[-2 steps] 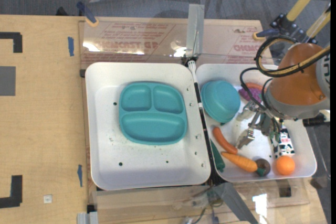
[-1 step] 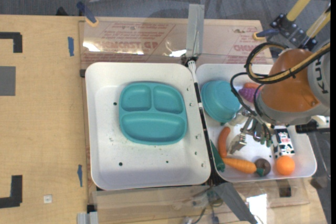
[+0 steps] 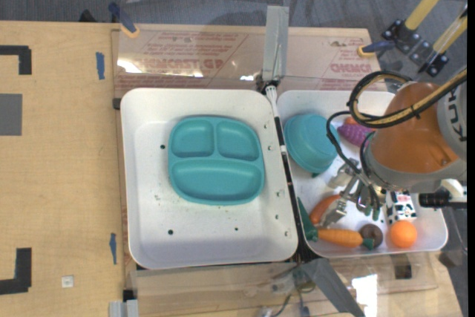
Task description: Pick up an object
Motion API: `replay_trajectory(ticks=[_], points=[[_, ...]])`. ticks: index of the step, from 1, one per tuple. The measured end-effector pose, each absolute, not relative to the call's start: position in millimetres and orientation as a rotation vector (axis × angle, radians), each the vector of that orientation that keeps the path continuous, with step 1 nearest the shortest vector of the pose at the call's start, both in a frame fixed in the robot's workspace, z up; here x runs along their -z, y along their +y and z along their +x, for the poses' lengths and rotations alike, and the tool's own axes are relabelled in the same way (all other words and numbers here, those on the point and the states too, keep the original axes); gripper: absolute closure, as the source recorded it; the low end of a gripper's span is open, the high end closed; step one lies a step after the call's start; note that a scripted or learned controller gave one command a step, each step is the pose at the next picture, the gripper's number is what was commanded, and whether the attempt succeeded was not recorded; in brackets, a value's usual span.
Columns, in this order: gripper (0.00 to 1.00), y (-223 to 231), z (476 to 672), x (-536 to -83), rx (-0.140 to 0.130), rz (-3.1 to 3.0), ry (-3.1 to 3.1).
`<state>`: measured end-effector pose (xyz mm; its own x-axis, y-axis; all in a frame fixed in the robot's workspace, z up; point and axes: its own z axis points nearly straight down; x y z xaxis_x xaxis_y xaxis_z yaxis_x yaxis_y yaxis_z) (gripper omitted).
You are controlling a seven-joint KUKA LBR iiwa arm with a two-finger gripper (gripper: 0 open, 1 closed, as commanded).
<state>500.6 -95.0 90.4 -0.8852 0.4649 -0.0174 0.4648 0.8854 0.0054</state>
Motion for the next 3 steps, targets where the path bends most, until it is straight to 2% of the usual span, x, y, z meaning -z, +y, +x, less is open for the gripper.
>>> replay_trajectory(ticks=[1,3], points=[[0.00,-94.4,489.8,-90.4,-0.003,0.739,3.034],[0.00,-93.9,484.3,-90.2,-0.006,1.067,2.939]])
